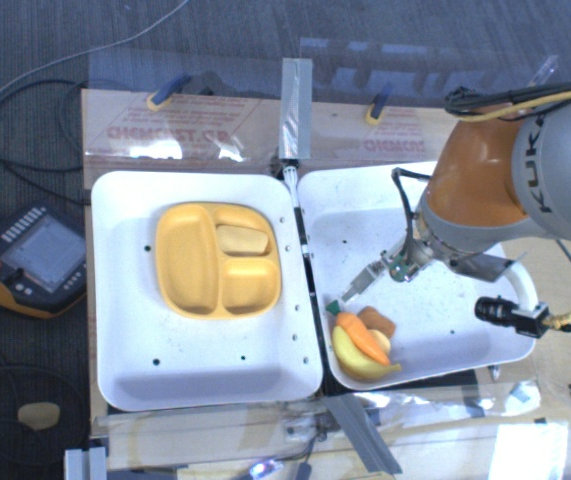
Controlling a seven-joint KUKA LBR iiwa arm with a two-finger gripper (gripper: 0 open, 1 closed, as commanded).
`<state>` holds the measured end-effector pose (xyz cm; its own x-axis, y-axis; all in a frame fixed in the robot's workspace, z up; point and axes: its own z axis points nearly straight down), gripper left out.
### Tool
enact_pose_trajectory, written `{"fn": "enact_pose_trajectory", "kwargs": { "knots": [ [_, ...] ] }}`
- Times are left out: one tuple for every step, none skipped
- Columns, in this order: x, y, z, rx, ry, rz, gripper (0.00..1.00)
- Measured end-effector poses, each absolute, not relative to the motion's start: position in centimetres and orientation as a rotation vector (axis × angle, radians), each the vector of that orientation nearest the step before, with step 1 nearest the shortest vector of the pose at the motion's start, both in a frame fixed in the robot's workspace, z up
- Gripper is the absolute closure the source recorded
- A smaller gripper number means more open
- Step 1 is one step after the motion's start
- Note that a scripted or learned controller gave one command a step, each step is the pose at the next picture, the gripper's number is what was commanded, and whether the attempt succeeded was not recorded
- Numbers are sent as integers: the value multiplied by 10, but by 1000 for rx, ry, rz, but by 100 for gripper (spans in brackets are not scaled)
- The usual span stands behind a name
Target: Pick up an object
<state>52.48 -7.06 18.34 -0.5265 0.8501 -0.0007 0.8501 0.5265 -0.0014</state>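
Observation:
In the right bin (445,353), a cluster of toy food lies at the front left corner: an orange carrot (363,337) with a green top, a yellow banana (355,360) under it, and a brown piece (378,319) behind them. My gripper (363,281) reaches down and to the left from the orange-banded wrist. It hangs just above and behind the carrot's green end, with nothing seen in it.
The left bin (125,358) holds a yellow divided tray (190,263) with a tan block (242,239) in its upper right compartment. The arm's body covers the right bin's back right part. A ridge (305,268) separates the two bins.

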Motion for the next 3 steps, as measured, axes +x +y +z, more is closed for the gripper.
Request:
{"fn": "enact_pose_trajectory", "kwargs": {
  "knots": [
    [486,-63,184,-1389,-2817,1,0],
    [522,-98,105,-1505,-2773,-11,0],
    [523,-97,115,-1507,-2771,-18,100]
  ]
}}
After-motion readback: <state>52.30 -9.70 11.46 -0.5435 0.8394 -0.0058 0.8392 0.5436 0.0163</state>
